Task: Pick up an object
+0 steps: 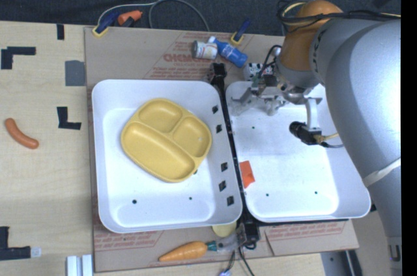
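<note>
Well, my gripper (259,99) hangs low over the 11 o'clock corner of the right bin (296,200), tucked against the divider where the two bins meet. Whether it is released or clenched I cannot tell (wrist hardware and cables blur together there), and I see nothing held in it.

The nearest candidate for picking is a small orange piece (246,174), lying at about 8 o'clock in the same bin, hard against the left wall and apart from me. That placement is awkward, I judge, since the wall leaves little room to close around it.

The yellow divided plate (166,138) sits flat at the centre of the left bin (104,203), broad and shallow, probably harder to pinch.

Outside the bins, a toy carrot (184,252) lies at 6 o'clock and a toy sausage (21,133) at 9 o'clock on the bench.
</note>
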`<move>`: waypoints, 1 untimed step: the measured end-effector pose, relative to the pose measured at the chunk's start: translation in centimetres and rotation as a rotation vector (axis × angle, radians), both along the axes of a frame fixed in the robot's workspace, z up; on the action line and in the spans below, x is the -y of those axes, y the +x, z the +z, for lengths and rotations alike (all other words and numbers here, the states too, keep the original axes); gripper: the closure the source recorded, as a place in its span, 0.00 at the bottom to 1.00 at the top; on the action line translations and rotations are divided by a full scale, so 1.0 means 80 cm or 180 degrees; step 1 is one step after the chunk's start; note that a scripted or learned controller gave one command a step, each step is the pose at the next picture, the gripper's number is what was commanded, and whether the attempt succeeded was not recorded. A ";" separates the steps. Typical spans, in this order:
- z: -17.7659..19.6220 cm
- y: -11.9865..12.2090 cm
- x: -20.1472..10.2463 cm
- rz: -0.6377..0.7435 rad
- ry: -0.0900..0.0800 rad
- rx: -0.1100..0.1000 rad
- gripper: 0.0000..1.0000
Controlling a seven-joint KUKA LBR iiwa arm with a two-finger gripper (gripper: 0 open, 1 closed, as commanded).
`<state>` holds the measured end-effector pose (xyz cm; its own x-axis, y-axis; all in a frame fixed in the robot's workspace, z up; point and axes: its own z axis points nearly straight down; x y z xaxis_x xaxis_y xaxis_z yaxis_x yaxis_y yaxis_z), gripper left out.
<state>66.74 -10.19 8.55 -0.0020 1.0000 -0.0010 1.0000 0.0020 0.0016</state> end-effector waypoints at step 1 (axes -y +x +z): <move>0.001 -0.022 -0.001 -0.0006 -0.0005 0.0005 0.00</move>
